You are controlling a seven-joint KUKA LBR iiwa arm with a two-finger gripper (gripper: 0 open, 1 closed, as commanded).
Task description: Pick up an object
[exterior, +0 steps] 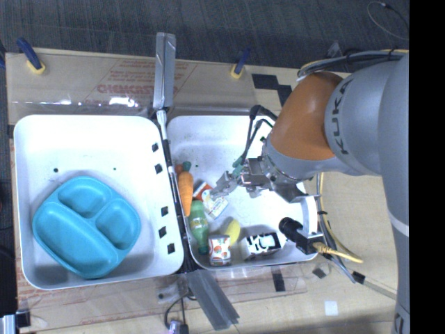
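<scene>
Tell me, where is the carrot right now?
The carrot lies in the right bin, against its left wall, just above the green bottle.

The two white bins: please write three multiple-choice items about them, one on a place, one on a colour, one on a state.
1. Where does the blue divided tray lie?
A. left bin
B. right bin
C. on the bench

2. What colour is the carrot?
A. green
B. orange
C. white

3. The claw is
A. over the left bin
B. outside both bins
C. low in the right bin

Answers: 1 A, it fills the left bin's floor. 2 B, orange by the divider. 3 C, it reaches among the objects there.
</scene>
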